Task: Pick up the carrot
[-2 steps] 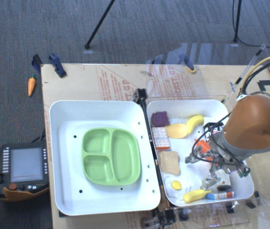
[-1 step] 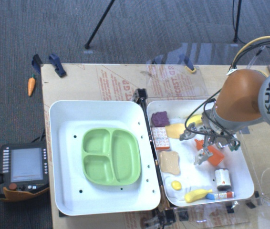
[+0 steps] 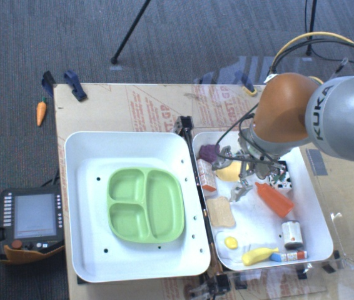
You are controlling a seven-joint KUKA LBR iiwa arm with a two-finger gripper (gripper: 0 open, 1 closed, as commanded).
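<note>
The carrot [image 3: 274, 200] is taken to be the orange, tapered piece lying flat in the right bin [image 3: 319, 220], towards its middle, with the narrower end pointing up-left and the broader end down-right. It lies clear of its neighbours. A slice of toast [image 3: 221, 212] is near on its left, a small can [image 3: 291, 234] stands below its broad end, and a black-and-white speckled item [image 3: 282, 179] sits just above it. A yellow rounded piece [image 3: 228, 170] lies further up-left, partly under the tool.

The gripper [image 3: 244, 181] hangs over the upper middle of the same bin, just beside the carrot's narrow end and a little to the upper left of it. It is not seen to hold anything. How wide it stands cannot be told, since the wrist and cabling hide much of it.

The step in hand is judged to be the approach, with the grasp not yet made. For this to be done well, the tool should be shifted down-right until it is centred over the carrot's middle, not its tip. The wrist should be turned so that the closing line runs across the carrot's short width — not along its length. The descent should be carried nearly to the bin floor before closing, as the piece lies low and is likely to slip out of a shallow pinch.

A second small carrot shape [image 3: 40, 112] lies on the carpet far to the left, well apart from both bins.
</note>
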